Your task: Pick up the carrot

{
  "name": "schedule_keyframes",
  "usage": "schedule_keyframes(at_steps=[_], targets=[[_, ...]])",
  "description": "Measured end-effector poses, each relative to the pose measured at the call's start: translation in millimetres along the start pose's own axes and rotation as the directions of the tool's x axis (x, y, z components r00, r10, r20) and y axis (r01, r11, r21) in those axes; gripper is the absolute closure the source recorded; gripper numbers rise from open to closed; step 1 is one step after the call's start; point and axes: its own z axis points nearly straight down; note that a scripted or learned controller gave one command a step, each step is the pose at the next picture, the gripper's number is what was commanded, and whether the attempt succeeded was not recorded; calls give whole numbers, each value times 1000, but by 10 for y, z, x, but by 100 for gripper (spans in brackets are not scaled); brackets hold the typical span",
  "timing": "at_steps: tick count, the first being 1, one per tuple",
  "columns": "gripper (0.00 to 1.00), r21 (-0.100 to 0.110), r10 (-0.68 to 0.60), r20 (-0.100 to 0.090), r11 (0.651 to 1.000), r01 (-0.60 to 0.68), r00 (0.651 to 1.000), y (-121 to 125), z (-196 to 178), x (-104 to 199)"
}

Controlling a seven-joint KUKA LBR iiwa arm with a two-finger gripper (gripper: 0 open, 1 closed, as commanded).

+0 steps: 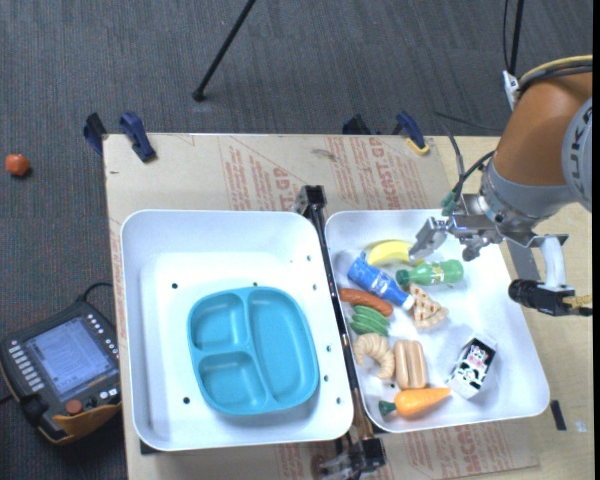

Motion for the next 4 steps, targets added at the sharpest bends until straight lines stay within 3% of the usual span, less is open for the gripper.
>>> schedule_keyframes(at_steps=[1, 2, 3, 4], targets=[[0, -6, 118, -1, 993, -118, 993, -538, 1099, 396], [0, -6, 519, -1, 855, -519, 855, -350, 1138, 470], [100, -3, 519, 0, 855, -519, 855, -356, 1043, 461], [0, -3, 519, 0, 855, -519, 855, -357, 1044, 461]])
